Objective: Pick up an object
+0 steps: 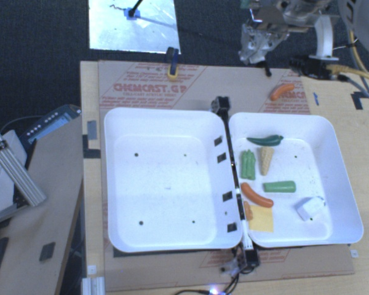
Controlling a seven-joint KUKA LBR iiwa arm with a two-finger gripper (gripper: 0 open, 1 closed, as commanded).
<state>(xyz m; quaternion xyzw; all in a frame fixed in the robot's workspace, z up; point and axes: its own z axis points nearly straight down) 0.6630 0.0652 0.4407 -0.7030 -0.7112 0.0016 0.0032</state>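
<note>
Red "CHEMCAST GP" lettering point(149, 87) marks the board; the end effector's point(253, 55) grip state is unclear.

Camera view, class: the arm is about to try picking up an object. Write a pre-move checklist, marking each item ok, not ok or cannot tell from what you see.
1. Objects available in a bin: ok. The right bin holds a green chili pepper, a corn cob, a sausage, a yellow cheese slice and a white block.
2. Gripper above a target: not ok. It is beyond the bins' far edge.
3. Gripper free of load: cannot tell.
4. Targets separated: not ok for the sausage, touching the cheese slice; ok for the white block.
5. All objects inside bins: not ok. An orange sausage lies on the bench.
</note>
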